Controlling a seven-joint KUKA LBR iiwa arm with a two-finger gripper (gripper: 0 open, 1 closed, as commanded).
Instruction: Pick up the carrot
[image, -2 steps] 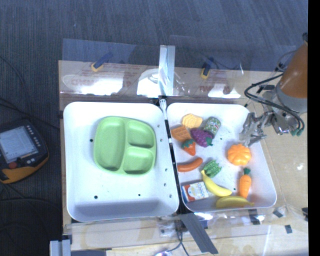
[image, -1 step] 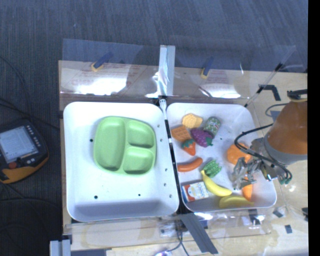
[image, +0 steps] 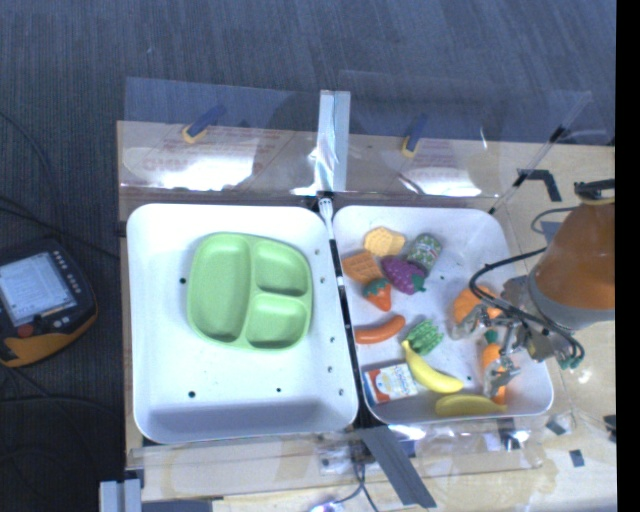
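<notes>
Gripper (image: 497, 358) low in the right bin (image: 455, 222) beside the carrot (image: 466, 305) at its right edge — approach step, finger state unclear — next needs centring over it

We see the bench (image: 150, 140), a pale wooden surface, carrying two shallow white bins side by side. The right bin (image: 490, 225) sits directly under the gripper (image: 497, 358), its far corner beyond the claw. The left bin (image: 160, 380) lies well to the claw's left, touching the right bin along their shared edge. Clear plastic panels (image: 230, 110) stand on the bench beyond both bins.
</notes>
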